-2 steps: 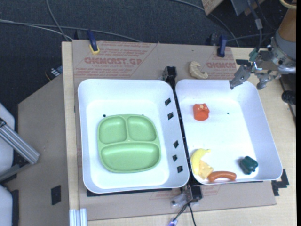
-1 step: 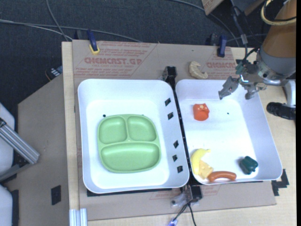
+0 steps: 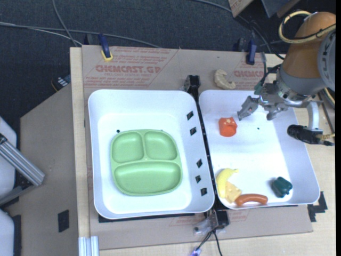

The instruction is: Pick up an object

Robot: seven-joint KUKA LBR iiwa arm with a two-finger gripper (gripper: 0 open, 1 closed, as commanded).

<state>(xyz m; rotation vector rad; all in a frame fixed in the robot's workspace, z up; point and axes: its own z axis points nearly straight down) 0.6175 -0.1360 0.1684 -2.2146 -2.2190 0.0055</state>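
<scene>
Across the left white bin (image 3: 96, 143) lies a green three-compartment plastic tray (image 3: 145, 161). Rightward, the other white bin (image 3: 298, 159) holds a small red-orange block (image 3: 227, 126), a yellow banana toy (image 3: 226, 181), a red sausage toy (image 3: 251, 199) and a dark green lump (image 3: 281, 185). Nothing is lifted; the two-finger gripper (image 3: 261, 110) hangs spread and empty near the block. Its fingertips are perhaps blurred.

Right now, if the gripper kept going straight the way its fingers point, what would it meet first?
Probably the bare floor of the right bin. The gripper points down and slightly left, and the small red object lies just left of that line, though depth is hard to judge.
</scene>
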